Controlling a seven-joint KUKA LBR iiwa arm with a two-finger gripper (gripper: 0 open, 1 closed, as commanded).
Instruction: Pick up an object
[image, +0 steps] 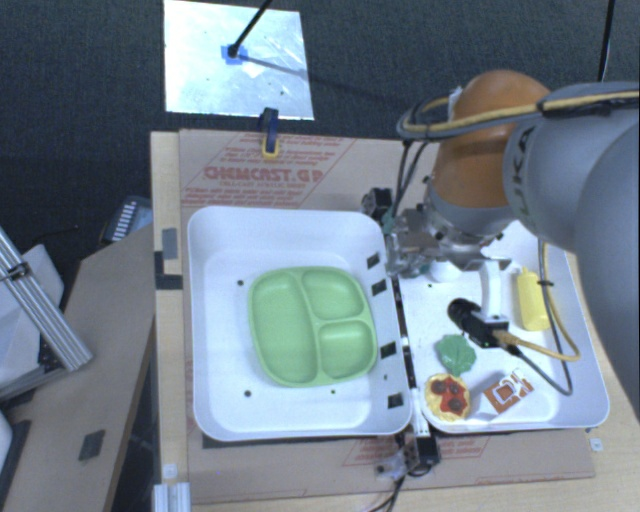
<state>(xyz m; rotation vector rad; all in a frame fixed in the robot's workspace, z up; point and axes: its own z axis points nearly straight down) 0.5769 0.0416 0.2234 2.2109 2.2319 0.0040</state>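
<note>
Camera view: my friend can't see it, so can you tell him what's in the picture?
A grey robot arm reaches from the right over the right white bin, which holds a yellow block, a green leafy toy and a small pizza toy. The left bin holds a green divided plate.

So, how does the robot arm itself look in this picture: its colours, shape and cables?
The arm is thick, rounded and grey, with a glossy orange band above the wrist. Yellow and black cables loop over the orange part, and another yellow cable runs down beside the wrist. The wrist housing under the band is metallic grey with small dark parts.
</note>
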